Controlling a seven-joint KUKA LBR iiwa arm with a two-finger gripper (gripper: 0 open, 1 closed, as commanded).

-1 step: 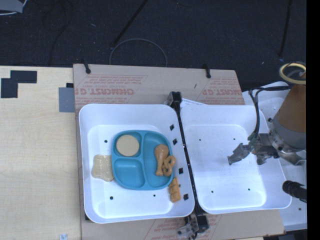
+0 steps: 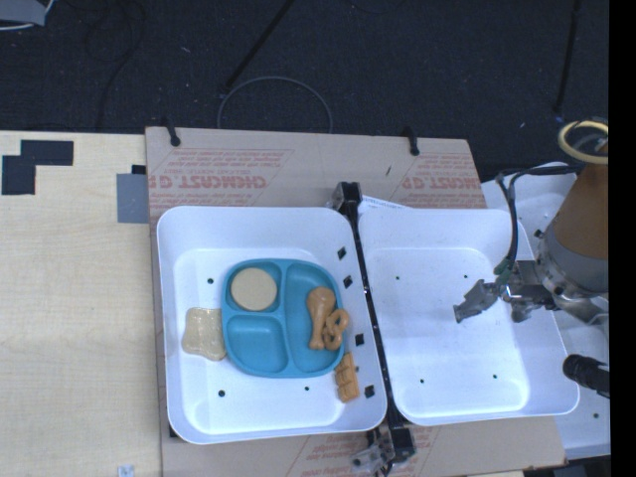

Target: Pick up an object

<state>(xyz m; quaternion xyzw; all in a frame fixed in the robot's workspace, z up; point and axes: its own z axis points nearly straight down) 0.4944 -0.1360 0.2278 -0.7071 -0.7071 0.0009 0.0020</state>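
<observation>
My gripper [image 2: 494, 308] hangs over the right part of the right bin [image 2: 437, 405], with its fingers apart and nothing between them. The objects all lie in the left bin [image 2: 189, 229]. A blue divided plate [image 2: 260, 351] there holds a round tan cookie [image 2: 252, 288], a tan drumstick-shaped piece [image 2: 320, 311] and a small pretzel [image 2: 336, 328]. A pale bread slice [image 2: 204, 333] lies just left of the plate. A small brown piece [image 2: 346, 378] lies at the plate's lower right, near the wall between the bins.
The grey arm with its orange band [image 2: 588, 217] comes in from the right over the right bin's edge. A black clamp [image 2: 348, 195] joins the two bins at the back. Cardboard [image 2: 298, 162] lies beneath the bins, with dark cables behind.
</observation>
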